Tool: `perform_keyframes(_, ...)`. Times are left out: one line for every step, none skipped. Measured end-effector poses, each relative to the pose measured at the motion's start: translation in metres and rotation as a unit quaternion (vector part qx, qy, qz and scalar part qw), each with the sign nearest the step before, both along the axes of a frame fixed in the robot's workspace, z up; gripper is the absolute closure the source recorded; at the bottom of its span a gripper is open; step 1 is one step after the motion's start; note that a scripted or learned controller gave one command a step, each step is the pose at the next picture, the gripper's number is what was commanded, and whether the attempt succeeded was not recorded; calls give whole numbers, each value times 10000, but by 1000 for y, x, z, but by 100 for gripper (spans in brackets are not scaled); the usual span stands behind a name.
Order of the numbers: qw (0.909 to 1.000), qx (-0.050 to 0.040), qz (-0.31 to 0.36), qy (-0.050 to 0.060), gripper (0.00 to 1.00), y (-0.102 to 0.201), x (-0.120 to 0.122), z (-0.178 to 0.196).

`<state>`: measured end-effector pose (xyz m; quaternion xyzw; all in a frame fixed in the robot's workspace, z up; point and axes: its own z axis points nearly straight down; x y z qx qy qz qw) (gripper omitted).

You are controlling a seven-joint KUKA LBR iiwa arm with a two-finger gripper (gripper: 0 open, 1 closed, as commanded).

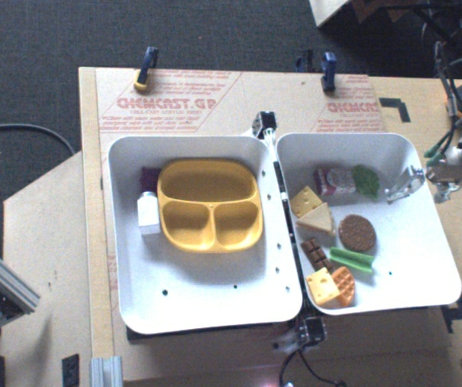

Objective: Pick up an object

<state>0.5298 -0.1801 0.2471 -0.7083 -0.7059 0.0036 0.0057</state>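
Several toy foods lie in the right bin (424, 276): a pale cheese wedge (311, 210), a purple and white can (335, 181), a green leafy piece (366, 181), a round brown cookie (357, 233), a chocolate piece (317, 255), a green bean pod (351, 260), a holed cheese block (321, 285) and an orange waffle (343, 285). My gripper (401, 185) reaches in from the right and hovers over the bin's upper right part, just right of the green piece. Nothing shows in it.
The left bin (134, 280) holds a yellow divided plate (210, 205), with a small white bottle (148, 213) and a purple item (150, 177) at its left side. Two clamps (145, 68) (328, 71) grip the board's far edge. Cables hang at the right.
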Motion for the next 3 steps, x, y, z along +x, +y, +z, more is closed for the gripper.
perform_keyframes(10000,-15,17,-65,0,0,3,7)
perform_keyframes(10000,-1,19,-34,0,8,5,-54)
perform_keyframes(10000,2,15,-25,0,10,3,-118)
